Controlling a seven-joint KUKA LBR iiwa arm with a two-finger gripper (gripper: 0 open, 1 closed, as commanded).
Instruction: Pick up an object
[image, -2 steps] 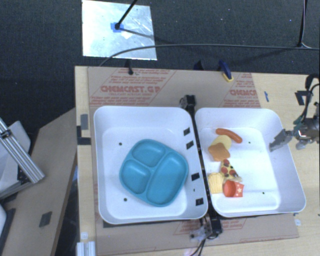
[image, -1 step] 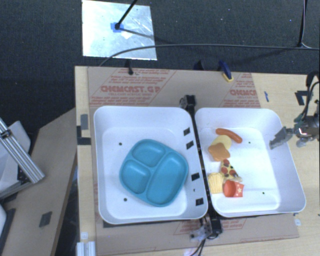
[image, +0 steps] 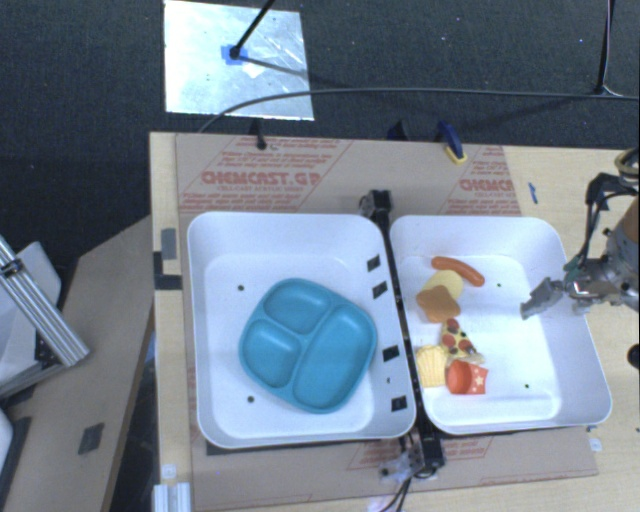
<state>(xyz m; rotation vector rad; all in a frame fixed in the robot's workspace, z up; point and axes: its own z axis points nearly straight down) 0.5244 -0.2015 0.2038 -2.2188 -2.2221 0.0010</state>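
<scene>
**Toy food bunched at the divider, gripper off to the side**

Clustered along the left side of the right bin (image: 575, 395), hard by the central divider: a sausage (image: 458, 269) at the top, a brown slice of bread (image: 437, 301) over a pale yellow piece just below, then a pizza slice (image: 459, 340), a yellow block (image: 430, 365) and a red piece (image: 464, 378) touching one another at the bottom. No single target marked out by the task; any of these would serve. In the left bin (image: 225, 245), a blue compartment plate (image: 308, 343), lying flat.

Over the right bin's right side, well apart from the food, the gripper (image: 540, 297), nothing seen between its tips; open or closed, impossible to tell at this angle.

Risks, as judged from here: crowded pieces leaving little room for fingertips, so a descent likely to nudge neighbours or catch two at once; flat slices apt to slip out; closeness to the bin wall apt to block one fingertip.
</scene>
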